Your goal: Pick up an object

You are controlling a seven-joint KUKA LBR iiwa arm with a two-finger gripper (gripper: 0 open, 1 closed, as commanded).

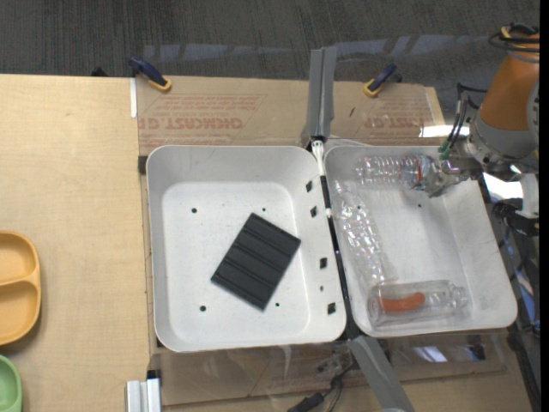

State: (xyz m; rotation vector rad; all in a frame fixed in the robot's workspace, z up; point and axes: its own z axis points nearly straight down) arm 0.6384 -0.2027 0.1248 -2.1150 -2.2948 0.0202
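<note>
Two shallow white bins side by side on the bench (69,161). Left bin (163,230): one item, a black ribbed rectangular pad (256,260), lying flat and turned at a slant, near the middle and apart from every wall.

Right bin (493,264): three clear plastic items. One clear plastic bottle (390,170) lies on its side along the far wall. One crumpled clear plastic wrapper (358,234) runs down the left side of the bin from just below that bottle toward the near end. One clear bottle with an orange item inside (418,301) lies on its side along the near wall, its end touching or just beside the wrapper.

One arm (510,93), grey with an orange band, reaches in at the right bin's far right corner. Gripper (437,177) sits low at the right end of the far bottle, touching or nearly touching it; whether the jaws are spread or pinching cannot be told, too small and cluttered.

Outside the bins: two blue-and-orange clamps (150,74) (380,80) on the cardboard sheet (223,114) behind the bins, one orange divided tray (17,286) at the bench's left edge, and one green item (7,384) cut off below it.
</note>
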